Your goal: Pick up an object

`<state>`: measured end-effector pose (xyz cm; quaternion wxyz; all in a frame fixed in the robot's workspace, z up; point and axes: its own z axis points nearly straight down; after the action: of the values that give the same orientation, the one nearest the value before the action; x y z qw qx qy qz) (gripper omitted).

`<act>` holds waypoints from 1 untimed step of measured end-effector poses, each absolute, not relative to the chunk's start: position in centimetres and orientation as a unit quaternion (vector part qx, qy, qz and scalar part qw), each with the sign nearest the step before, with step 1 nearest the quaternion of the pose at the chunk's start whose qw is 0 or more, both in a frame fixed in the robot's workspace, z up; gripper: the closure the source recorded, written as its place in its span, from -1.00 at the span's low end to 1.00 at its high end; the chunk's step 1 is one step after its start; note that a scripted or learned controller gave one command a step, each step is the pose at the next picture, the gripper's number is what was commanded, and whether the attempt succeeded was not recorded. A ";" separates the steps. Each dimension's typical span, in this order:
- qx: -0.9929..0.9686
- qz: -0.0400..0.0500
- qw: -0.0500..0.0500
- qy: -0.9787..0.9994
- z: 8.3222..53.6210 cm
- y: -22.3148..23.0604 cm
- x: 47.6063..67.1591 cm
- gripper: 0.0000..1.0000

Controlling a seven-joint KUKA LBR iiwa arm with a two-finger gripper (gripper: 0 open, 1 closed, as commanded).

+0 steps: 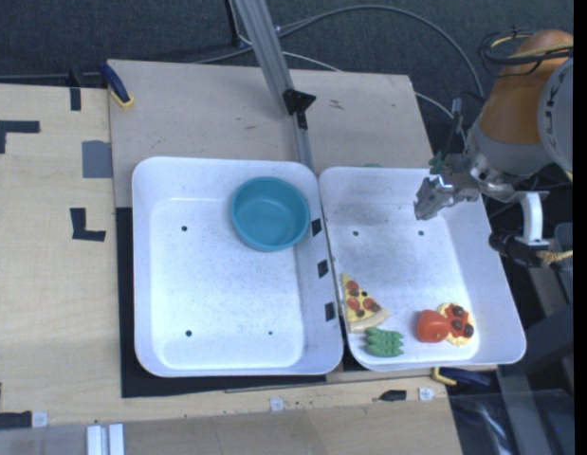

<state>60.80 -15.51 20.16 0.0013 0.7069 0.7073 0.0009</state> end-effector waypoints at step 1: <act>0.707 0.001 0.001 0.708 25.2 -14.5 61.1 1.00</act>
<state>61.06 -14.48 25.17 0.0014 0.7067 0.7075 0.0011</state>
